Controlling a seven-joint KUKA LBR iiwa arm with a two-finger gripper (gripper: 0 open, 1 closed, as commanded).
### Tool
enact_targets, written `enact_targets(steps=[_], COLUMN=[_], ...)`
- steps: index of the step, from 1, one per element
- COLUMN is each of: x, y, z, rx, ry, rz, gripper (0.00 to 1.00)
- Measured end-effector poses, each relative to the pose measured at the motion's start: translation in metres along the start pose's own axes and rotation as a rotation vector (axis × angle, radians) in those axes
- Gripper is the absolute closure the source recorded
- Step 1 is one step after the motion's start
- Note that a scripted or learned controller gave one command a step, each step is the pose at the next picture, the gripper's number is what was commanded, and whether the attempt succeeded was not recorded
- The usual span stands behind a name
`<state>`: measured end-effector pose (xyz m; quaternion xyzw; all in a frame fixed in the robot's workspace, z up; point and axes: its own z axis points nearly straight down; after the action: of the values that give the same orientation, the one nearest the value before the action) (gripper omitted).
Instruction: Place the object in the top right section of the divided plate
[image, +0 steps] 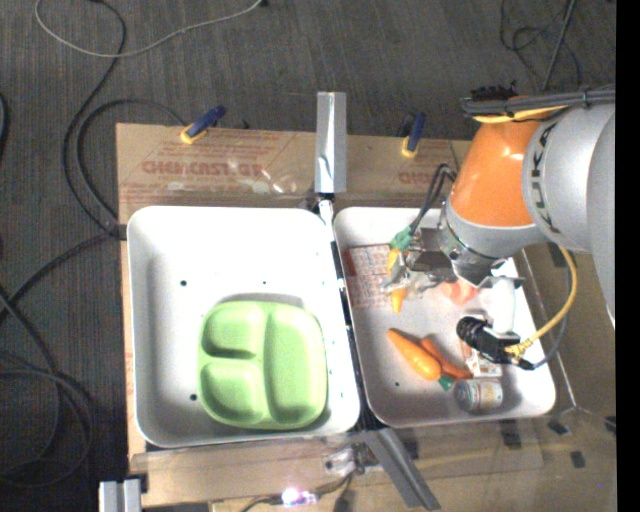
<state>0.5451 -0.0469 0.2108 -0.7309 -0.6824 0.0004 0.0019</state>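
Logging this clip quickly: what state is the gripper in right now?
Gripper: open or closed cannot be told from this view; it is over the right bin.

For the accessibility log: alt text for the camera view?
The arm's hand hangs over the right bin, which holds two orange carrots and a small can. The green divided plate sits in the left bin.

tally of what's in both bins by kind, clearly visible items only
Green divided plate: 1
Orange carrots: 2
Metal can: 1
Red-printed packet: 1
Total: 5
Small pieces under the end effector are too hidden to count.
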Motion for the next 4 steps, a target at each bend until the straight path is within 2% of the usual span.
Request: enact_targets(steps=[1, 2, 3, 4], x=[0.095, 0.169, 0.275, 0.264], y=[-0.023, -0.071, -0.048, -0.05], z=[0.029, 0.093, -0.028, -0.041], rx=[0.001, -0.006, 0.0, 0.0], ry=[-0.002, -0.003, -0.006, -0.005], rz=[-0.029, -0.116, -0.328, -0.256], gripper=[1.0, 1.0, 1.0, 1.0])
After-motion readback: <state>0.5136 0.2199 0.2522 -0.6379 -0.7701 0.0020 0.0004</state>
